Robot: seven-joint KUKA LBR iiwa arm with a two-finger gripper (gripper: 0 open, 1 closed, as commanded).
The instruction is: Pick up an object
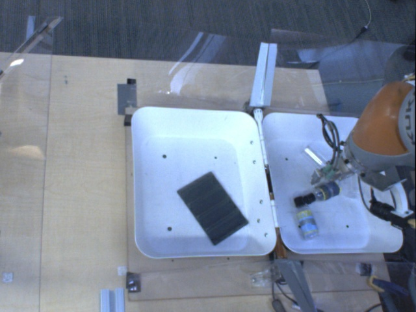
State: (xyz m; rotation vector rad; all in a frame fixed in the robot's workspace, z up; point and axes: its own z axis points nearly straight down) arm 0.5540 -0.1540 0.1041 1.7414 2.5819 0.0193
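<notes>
Closest to where I stand, the near edge of the wooden bench carries a small metal bracket just off the near left corner of the left bin, and some cables and fittings bunch up below the gap between the two bins. In the left bin a flat dark grey ribbed pad lies tilted, its long side running from far left to near right, sitting toward the near half of the bin floor and touching no wall. In the right bin, nearest me, a small clear bottle with a bluish label lies close to the near wall. Just beyond it is a little cylindrical object with a black cap pointing left and a bluish-gold body, lying on its side roughly in the middle of that bin. The gripper hangs right over the far right end of this object, so near that I cannot tell whether it touches, and I cannot make out how the jaws stand or whether anything is caught in them. A pale flat strip lies a little farther back, and a black cable loops above it. The arm's orange band bulks in from the right. Farther off, a metal rail stands up at the divide between the bins, a dark clamp sits off the left bin's far left corner, and grey carpet lies beyond the bench.
</notes>
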